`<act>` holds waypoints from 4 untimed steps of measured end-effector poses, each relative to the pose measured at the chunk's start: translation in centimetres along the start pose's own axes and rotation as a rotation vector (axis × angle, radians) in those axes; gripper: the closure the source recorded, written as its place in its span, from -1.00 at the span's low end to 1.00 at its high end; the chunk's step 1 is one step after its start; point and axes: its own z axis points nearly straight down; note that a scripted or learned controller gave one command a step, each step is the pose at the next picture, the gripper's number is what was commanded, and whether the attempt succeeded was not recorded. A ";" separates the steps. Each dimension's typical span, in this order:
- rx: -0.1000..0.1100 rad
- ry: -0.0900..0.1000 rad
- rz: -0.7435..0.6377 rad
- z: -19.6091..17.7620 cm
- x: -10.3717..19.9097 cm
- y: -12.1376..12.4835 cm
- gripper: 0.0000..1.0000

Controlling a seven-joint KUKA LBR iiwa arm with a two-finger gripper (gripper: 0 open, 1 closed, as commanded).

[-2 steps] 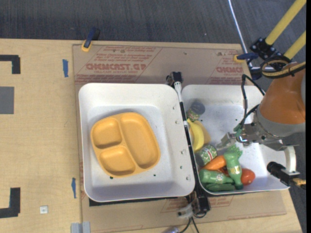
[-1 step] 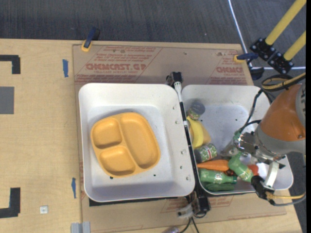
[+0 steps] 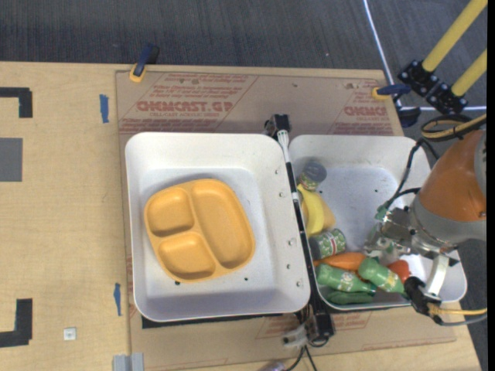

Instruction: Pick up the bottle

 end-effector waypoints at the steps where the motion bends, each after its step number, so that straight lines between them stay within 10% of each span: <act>1: 0.000 0.000 0.000 0.0 0.0 0.0 -1.00; 2: -0.001 0.000 0.000 -1.0 0.0 0.0 1.00; 3: 0.013 0.008 -0.176 1.1 -2.9 1.0 1.00; 4: 0.009 0.006 -0.177 1.1 -2.9 1.1 -1.00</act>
